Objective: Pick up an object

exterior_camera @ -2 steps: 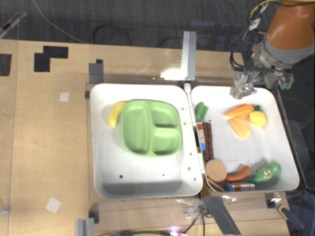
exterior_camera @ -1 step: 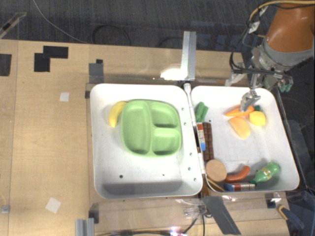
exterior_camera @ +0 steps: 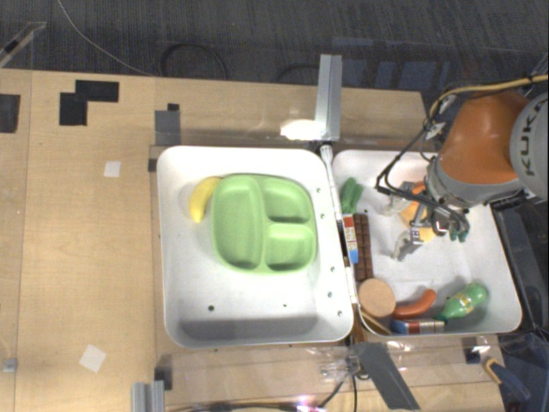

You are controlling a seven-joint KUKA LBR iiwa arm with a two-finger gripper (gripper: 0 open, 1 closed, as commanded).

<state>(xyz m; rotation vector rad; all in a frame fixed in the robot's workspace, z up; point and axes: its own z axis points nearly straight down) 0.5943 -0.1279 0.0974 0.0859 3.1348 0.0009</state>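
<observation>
The end effector (exterior_camera: 420,230) hangs low over the middle of the right bin (exterior_camera: 497,256), by something small and orange; whether its fingers are apart or closed cannot be told. Along that bin's near edge lie a tan disc (exterior_camera: 377,297), a red sausage (exterior_camera: 415,302), a blue marker (exterior_camera: 417,324) and a green bottle (exterior_camera: 464,302). A green pepper (exterior_camera: 350,195) and a brown bar (exterior_camera: 362,245) lie along its left wall. The left bin (exterior_camera: 249,324) holds a green tray (exterior_camera: 262,221) with a banana (exterior_camera: 202,198) touching its left edge.
</observation>
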